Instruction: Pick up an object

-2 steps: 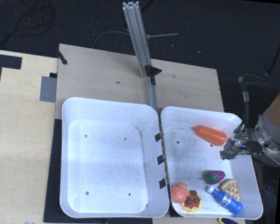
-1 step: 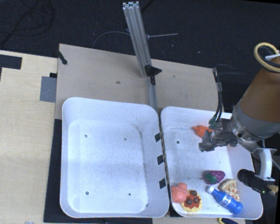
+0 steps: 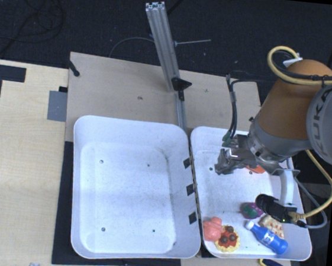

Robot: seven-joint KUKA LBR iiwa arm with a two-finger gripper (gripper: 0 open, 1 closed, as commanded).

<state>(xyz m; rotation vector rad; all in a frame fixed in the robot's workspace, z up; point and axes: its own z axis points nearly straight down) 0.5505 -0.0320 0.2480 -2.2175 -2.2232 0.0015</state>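
Two shallow white bins sit side by side on the counter (image 3: 26, 161); the left bin (image 3: 95, 130) fills the middle of the frame and the right bin (image 3: 210, 140) sits toward the lower right. The end effector (image 3: 226, 165) hangs over the upper part of the right bin, and whether it is spread or closed cannot be told from this slanted view; nothing can be seen caught in it. An orange patch shows just to its right, partly hidden under the wrist, too obscured to identify.

The candidates for picking lie clustered along the lower edge of the right bin: a pink toy (image 3: 212, 228), a round dark-topped pastry toy (image 3: 227, 239) touching it, a blue bottle (image 3: 268, 237) lying on its side further right, and a small purple-green item (image 3: 250, 210) above those. All sit well below the end effector in the frame, toward the lower right.

This looks like the approach stage, with no grasp made. The next move would call for travelling toward the bottom of the frame, settling over one item, and descending around it.
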